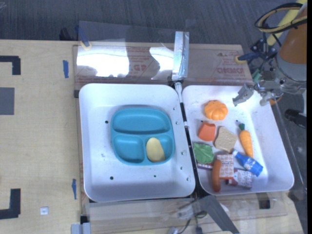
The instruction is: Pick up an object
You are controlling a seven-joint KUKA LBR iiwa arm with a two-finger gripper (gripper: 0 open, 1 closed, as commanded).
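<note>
Over the right bin's [282, 177] far edge the tool [253, 96] hangs spread and apparently empty, near the pumpkin [215, 109], so picking is not yet done.

Floor [146, 4] at far side: dark grey carpet w/ faint diagonal weave. Bench top [34, 130] on left is pale wood-grain board w/ black corner marks [12, 65], a grey square [6, 101] at left edge, and bits of blue tape [65, 68]. Far of the bins, a clear plastic sheet [126, 57] over brown cardboard throws bright white glare, so lighting's overhead. A metal strip [180, 55] stands upright at centre.
</note>
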